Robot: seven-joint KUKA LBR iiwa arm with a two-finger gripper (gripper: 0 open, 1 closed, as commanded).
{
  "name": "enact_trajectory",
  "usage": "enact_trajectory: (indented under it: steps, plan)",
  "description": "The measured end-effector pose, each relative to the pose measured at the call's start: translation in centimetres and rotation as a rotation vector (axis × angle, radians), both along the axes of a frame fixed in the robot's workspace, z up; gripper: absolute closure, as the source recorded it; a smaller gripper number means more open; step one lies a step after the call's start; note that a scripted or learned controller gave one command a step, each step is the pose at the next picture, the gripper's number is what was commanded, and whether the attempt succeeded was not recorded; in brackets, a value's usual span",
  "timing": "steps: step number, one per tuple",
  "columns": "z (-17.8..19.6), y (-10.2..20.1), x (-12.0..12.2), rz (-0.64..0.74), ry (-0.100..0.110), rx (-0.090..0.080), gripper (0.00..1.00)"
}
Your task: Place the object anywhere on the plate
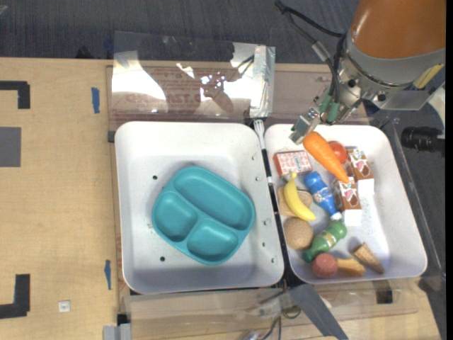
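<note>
Carrot (325, 154) lies tilted in the right bin (403, 211), its top just beside the hand (310, 125), which may be gripping it, though I cannot tell.

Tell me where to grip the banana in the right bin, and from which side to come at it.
Grip the banana across its middle, coming straight down from above. It lies flat and curved, with its ends pointing up and down the view, so the fingers would probably best close across its narrow width. The blue bottle sits close on its right, leaving little room there.
</note>
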State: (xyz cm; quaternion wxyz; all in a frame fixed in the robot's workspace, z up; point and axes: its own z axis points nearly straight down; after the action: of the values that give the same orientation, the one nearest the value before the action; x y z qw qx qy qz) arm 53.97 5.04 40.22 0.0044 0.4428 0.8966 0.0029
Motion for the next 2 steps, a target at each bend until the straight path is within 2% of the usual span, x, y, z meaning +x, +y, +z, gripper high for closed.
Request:
enact_trajectory:
  steps: [1, 2]
  plan:
    - [-8.0, 7.6, -5.9, 0.307, 0.010, -0.002, 1.00]
    - [-18.7, 14.5, -6.3, 0.269, 0.019, -0.004, 1.00]
